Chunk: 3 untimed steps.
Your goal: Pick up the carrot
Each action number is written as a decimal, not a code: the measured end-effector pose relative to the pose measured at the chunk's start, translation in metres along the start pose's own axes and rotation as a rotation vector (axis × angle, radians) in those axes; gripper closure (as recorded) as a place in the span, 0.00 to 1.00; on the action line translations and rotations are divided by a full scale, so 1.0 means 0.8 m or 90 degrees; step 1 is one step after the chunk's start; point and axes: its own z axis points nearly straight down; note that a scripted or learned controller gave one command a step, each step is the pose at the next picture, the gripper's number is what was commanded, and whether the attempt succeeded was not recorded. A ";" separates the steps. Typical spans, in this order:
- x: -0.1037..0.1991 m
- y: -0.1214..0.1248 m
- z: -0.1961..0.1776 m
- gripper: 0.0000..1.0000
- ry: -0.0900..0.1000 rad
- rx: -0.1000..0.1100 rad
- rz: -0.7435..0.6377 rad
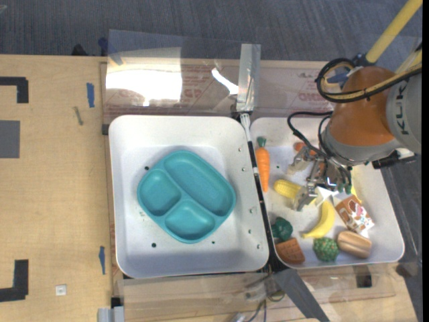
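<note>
- Camera view: the grey arm with its orange band reaches in from the right, its metal two-finger claw (312, 192) hanging low over the right-hand shallow white bin (392, 210) on the wooden worktop (53, 200).
- The claw's fingers sit amid cables and glare; whether they are spread or pressed together cannot be told, and nothing shows between them.
- The small orange toy carrot with a green top (262, 166) lies lengthwise well to the claw's left and slightly farther up the view, close against the bin's left wall, green end pointing away.
- Just beside the claw, on its left, rests a yellow toy corn piece (287, 190); a yellow toy banana (322, 220) curves just below it.
- Beyond the carrot, in the left-hand white bin (127, 146), sits a teal three-compartment plastic plate (186, 194).
- Judgement: the reach is not yet made. A clean pick likely means shifting left past the corn, closing across the carrot's narrow width at mid-body, and allowing finger room against the wall.
</note>
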 end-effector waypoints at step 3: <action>0.025 0.078 -0.120 1.00 -0.011 -0.005 0.186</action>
